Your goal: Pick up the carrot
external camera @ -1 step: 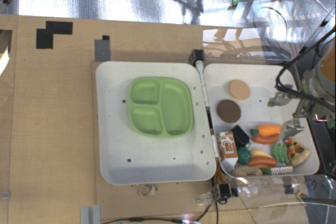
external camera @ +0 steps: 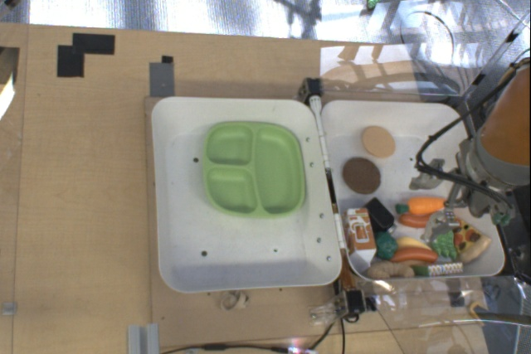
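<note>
near the front rim of the right bin (external camera: 498,265) lies a crowded heap of small toy foods, glossy and plastic. among them the carrot (external camera: 426,206) rests in the upper part of the heap, orange, tapered, its long axis running roughly left to right. the tool (external camera: 449,219) hangs just beside it, a little to the right and lower; whether it is apart or together i cannot tell. two flat round discs, tan (external camera: 378,142) and brown (external camera: 362,174), lie further back. the left bin (external camera: 174,261) carries a smooth green divided plate (external camera: 253,168).

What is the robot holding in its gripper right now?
It cannot be told. The gripper is down among the toy foods in the right bin, just beside the carrot, but nothing can be seen between its fingertips.
</note>
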{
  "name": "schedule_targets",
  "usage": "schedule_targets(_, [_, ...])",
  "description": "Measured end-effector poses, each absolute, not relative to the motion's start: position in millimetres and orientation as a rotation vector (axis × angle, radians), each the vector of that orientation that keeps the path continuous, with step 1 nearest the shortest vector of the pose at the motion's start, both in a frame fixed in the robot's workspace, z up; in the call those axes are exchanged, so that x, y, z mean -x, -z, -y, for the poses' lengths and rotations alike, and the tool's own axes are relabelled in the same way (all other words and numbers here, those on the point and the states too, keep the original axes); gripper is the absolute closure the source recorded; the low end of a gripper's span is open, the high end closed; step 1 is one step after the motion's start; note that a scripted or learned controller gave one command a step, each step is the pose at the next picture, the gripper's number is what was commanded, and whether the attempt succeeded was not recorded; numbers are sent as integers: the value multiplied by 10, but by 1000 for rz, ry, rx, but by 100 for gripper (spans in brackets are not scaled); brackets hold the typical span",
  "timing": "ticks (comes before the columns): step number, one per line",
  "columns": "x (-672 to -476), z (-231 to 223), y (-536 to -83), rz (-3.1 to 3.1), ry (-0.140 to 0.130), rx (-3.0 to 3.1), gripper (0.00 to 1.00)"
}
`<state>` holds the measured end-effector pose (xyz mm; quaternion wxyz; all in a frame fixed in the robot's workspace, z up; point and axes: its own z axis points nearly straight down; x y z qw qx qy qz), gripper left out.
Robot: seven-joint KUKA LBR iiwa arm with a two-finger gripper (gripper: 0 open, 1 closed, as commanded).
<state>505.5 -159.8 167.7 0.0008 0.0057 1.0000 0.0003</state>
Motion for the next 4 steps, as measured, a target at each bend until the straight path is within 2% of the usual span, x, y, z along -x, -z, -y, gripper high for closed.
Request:
schedule_targets(1, [-5844, 2009, -907, -3118, 6, -133, 0])
schedule_targets(2, [-6179, 2036, -890, -3073, -1, -572, 0])
schedule_targets(3, [-6053, 2043, -881, -3019, -3, -821, 0])
schedule_targets(4, [-6096, 2031, -1025, -3011, -3, -806, 100])
